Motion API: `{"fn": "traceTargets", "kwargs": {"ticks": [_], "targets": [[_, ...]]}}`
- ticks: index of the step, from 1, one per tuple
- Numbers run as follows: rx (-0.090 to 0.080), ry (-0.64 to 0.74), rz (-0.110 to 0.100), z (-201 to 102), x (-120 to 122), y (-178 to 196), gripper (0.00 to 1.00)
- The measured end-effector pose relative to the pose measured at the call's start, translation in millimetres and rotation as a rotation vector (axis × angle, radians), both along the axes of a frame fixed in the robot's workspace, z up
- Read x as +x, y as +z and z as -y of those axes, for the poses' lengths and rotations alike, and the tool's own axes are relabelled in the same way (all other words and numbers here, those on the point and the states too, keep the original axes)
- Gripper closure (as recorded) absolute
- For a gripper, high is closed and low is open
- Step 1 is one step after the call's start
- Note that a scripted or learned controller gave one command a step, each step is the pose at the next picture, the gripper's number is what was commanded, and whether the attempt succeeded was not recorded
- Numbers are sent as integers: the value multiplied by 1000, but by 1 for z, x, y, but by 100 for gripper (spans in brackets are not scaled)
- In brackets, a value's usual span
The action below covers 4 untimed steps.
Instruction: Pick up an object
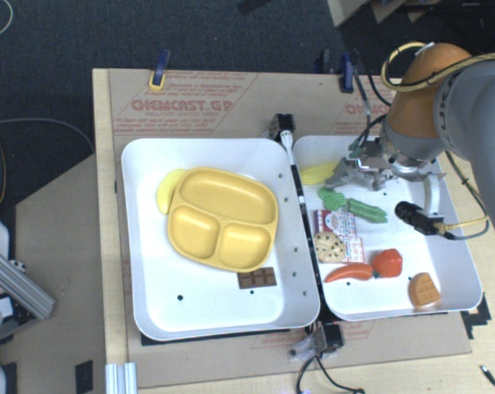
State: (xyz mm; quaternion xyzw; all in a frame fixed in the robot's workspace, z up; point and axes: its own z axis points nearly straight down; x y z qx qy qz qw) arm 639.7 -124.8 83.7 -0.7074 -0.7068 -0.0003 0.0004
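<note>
Since the wrist is seen from above at a slant, the scene is set out from the grasping part outward.

End effector: the end effector [364,167] is lowered into the back of the right bin [460,257], at about 1 o'clock from the bench's centre; whether it is open or closed cannot be told, and nothing is seen gripped in it.

Arm: the grey arm [469,97] with its orange band is brought in from 3 o'clock, the wrist bent downward, a posture judged to suit a descent onto the nearest objects.

Nearest objects: a yellow banana-like piece [317,173] lies just beside the end effector at its 9 o'clock, against the bin's back corner; a green vegetable piece [355,204] lies close at its 6 o'clock. Either is judged a likely target, though which one is aimed at cannot be told.

Further objects: a small printed packet [334,223] and a cookie [328,247] lie toward 7 o'clock; a red pepper [348,273], a tomato [387,262] and an orange bread-like piece [424,289] are spread along the front, well apart from the end effector, so that each could be approached separately.

Left bin: the left bin [148,245] holds a yellow divided tray [221,217] resting over a yellow piece, with a chocolate bar [257,279] at the tray's 5 o'clock.

Bench: both bins are set side by side on the bench [116,105], whose cover is clamped along the back edge.

Task state: nothing is judged lifted yet.
</note>
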Motion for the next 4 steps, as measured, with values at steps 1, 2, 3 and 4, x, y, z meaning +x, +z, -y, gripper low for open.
{"fn": "traceTargets", "kwargs": {"ticks": [1, 2, 3, 4], "targets": [[-2, 0, 6, 0, 2, 14, 100], [-2, 3, 8, -7, 10, 71, 100], [-3, 2, 8, -10, 2, 124, 100], [-2, 2, 5, -10, 3, 143, 100]]}}
